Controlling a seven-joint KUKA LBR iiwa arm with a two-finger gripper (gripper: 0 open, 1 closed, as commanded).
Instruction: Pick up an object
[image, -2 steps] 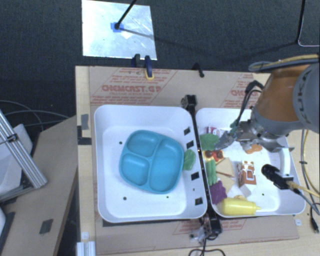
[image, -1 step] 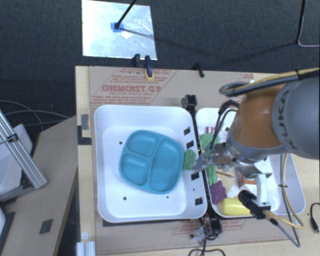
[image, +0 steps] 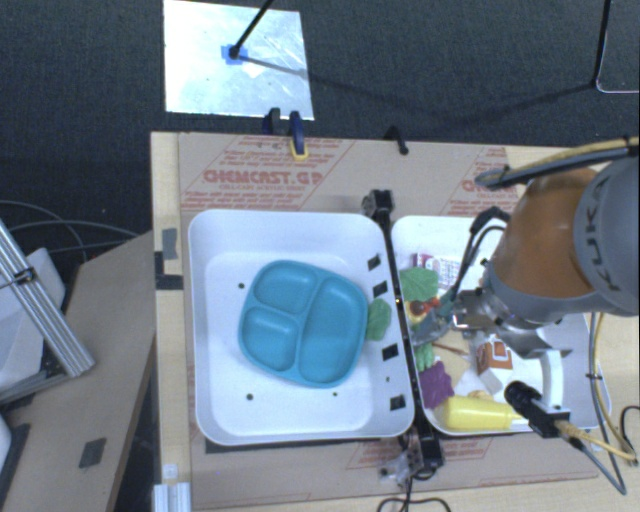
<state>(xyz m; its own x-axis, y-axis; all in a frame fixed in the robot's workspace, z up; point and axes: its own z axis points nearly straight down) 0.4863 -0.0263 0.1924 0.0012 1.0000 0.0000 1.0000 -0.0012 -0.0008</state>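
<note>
The arm (image: 560, 250) reaches in from the right and hangs over the right bin (image: 425, 232), its grey and orange bulk covering much of that bin. The claw (image: 452, 318) sits low at the arm's left end, above the heap of small things near the divider between the bins; how far it is open cannot be told, for its tips are lost against the clutter, and nothing can be seen gripped in it. Just to its left lie a green piece (image: 418, 282) and, below that, an orange and red scrap (image: 420, 315), both so close to the claw that touching or not cannot be told. Nearer the front of the bin lie a purple object (image: 436, 382) and a yellow object (image: 476, 413), the yellow one along the near wall, touching or almost touching the purple one. A white and orange packet (image: 494, 355) lies right of the claw, partly under the arm. In the left bin (image: 215, 400) a blue divided tray (image: 303, 322) lies flat in the middle, with a small green thing (image: 378, 318) at its right edge, against the divider.
</note>
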